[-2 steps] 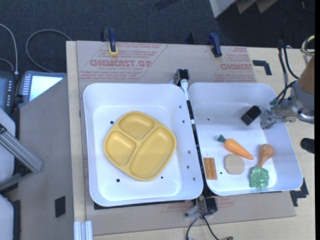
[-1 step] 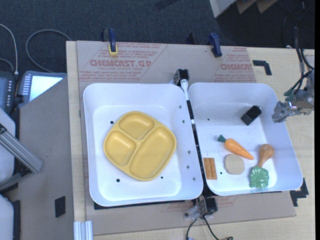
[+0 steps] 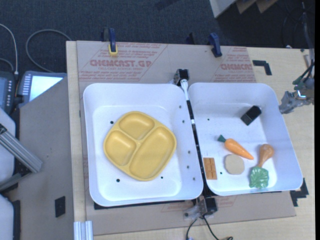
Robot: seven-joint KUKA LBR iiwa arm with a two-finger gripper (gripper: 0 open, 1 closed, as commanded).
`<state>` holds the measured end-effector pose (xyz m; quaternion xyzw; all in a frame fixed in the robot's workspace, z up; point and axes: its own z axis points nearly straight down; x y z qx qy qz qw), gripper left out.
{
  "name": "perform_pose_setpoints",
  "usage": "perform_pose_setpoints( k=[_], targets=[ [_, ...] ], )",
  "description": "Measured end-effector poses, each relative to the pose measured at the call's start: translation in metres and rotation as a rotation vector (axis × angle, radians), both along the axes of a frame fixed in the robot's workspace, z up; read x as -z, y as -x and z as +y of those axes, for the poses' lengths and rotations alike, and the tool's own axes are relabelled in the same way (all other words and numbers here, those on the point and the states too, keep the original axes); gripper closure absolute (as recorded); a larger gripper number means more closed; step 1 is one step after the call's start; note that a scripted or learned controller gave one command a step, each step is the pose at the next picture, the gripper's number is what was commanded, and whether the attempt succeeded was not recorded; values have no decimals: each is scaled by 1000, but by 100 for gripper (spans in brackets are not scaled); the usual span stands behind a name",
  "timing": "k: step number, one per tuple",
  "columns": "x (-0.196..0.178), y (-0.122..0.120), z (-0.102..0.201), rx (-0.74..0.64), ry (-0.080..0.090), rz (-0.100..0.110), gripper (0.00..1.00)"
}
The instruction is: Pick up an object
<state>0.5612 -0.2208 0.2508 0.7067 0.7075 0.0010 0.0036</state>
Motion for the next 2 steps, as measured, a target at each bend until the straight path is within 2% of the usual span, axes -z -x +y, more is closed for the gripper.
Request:
perform_pose_setpoints(
  k=[1, 2],
  targets=[
    [-7, -8, 52, -3, -3, 4, 100],
    [2, -22, 102, -2, -4, 8, 100]
  ],
)
